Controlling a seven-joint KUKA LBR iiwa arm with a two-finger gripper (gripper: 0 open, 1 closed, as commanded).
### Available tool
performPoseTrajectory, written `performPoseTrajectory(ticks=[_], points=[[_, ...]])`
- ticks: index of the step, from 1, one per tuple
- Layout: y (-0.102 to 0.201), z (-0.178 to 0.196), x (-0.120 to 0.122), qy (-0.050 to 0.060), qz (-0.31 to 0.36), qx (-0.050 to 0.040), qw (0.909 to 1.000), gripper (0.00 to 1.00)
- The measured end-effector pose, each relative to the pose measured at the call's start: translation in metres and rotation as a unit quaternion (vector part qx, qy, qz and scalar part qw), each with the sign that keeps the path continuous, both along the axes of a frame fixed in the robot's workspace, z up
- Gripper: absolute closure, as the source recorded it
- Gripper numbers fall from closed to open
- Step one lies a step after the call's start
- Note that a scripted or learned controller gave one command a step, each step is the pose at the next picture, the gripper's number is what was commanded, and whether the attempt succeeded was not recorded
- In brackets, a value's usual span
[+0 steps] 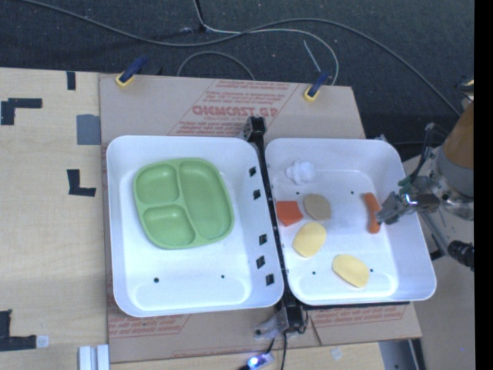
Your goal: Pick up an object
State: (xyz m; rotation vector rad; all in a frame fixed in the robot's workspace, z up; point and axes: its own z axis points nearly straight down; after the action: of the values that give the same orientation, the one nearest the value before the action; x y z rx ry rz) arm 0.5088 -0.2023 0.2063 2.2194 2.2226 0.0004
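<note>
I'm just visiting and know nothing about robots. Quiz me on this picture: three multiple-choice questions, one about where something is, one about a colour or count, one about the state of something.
1. Where does the green divided plate lie?
A. in the left bin
B. in the right bin
C. on the bare bench

2. How many yellow pieces lie in the right bin?
A. none
B. two
C. five

3. How does the plate stand?
A. turned upside down
B. leaning on the bin wall
C. flat, compartments facing up

Answers:
1. A: the plate rests inside the left bin, near its back half.
2. B: one yellow piece lies beside the orange block, and a second yellow piece lies nearer the front wall.
3. C: its three hollow compartments are open to the camera.
</note>
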Motion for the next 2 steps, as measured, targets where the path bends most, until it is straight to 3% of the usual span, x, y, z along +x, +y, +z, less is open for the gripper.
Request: performPoseTrajectory(ticks=[2], points=[[0.094,0.004,-0.002,0.001,0.002,0.0013,1.0000,1.00]])
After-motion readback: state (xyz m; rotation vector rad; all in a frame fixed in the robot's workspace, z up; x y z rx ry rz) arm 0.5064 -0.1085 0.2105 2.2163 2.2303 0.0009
